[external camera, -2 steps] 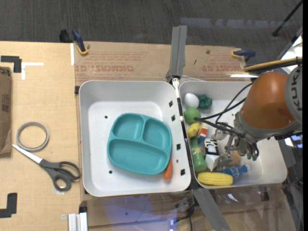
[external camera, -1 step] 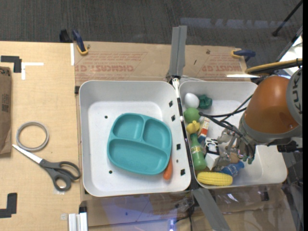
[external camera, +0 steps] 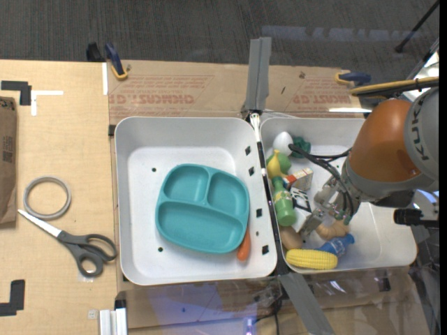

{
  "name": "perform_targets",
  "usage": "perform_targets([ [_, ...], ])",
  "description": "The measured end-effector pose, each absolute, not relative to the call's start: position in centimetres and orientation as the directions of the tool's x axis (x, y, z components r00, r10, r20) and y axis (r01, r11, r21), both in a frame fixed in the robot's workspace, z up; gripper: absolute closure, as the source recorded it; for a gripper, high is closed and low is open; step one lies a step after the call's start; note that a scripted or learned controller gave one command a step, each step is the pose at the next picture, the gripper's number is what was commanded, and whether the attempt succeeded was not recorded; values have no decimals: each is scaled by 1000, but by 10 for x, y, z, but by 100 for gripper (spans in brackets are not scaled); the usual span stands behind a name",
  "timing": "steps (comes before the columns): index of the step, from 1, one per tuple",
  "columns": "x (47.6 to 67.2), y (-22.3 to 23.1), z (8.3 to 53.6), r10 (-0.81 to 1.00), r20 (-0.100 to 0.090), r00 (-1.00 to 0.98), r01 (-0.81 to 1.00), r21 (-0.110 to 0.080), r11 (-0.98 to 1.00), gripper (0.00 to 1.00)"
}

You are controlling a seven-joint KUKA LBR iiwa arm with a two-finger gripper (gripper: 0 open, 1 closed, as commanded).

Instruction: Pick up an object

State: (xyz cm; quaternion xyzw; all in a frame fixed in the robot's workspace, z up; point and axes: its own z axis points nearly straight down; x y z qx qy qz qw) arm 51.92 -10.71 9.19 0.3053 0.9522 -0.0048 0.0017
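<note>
My gripper (external camera: 327,213) hangs low inside the right bin (external camera: 391,253), over a pile of toy items, below the arm's orange band (external camera: 384,142). Right under it lie a tan piece (external camera: 337,228) and a blue item (external camera: 336,246). A yellow corn cob (external camera: 312,259) rests at the bin's front wall. A brown piece (external camera: 292,239) and a green bottle (external camera: 283,206) lie along the bin's left wall. Further back are a yellow-green toy (external camera: 277,163), a white ball-like thing (external camera: 282,142) and a dark green item (external camera: 300,146). Nothing visibly sits in the gripper.
The left bin (external camera: 133,187) holds a teal divided plate (external camera: 202,209) and an orange carrot (external camera: 243,246) at its right wall. On the bench to the left lie scissors (external camera: 78,243), a tape roll (external camera: 47,196) and a brown bag (external camera: 7,160).
</note>
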Motion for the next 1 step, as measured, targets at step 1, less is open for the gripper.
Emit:
perform_targets([
  [1,478,-114,92,554,-1,-833,554,0,833,0],
])
